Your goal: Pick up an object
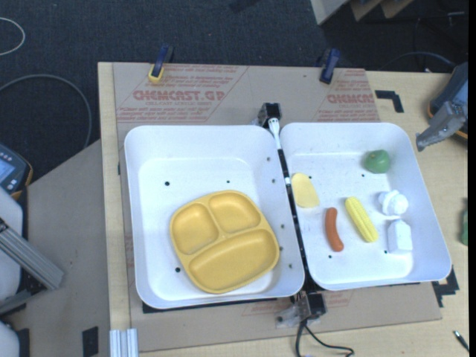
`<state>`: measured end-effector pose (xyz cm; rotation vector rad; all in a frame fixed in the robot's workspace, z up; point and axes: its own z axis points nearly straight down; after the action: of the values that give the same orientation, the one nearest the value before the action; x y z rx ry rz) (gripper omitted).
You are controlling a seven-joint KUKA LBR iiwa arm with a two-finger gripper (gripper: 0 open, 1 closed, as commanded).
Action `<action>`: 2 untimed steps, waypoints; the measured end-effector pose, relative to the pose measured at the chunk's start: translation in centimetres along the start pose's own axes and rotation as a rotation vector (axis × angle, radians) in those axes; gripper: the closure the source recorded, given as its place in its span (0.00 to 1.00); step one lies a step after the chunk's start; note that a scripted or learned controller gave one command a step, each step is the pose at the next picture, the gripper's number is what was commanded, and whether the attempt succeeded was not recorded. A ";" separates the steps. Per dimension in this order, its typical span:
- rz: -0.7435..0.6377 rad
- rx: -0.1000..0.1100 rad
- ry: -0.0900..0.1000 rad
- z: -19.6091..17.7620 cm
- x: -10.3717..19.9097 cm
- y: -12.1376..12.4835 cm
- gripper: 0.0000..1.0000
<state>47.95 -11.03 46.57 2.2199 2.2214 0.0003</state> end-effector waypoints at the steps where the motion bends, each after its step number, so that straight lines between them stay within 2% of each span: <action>1: 0.000 0.000 0.000 0.0 0.0 0.0 0.00; 2: -0.012 -0.006 0.002 -2.9 12.1 0.0 0.00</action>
<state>47.98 1.05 49.45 2.2045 2.2329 0.0098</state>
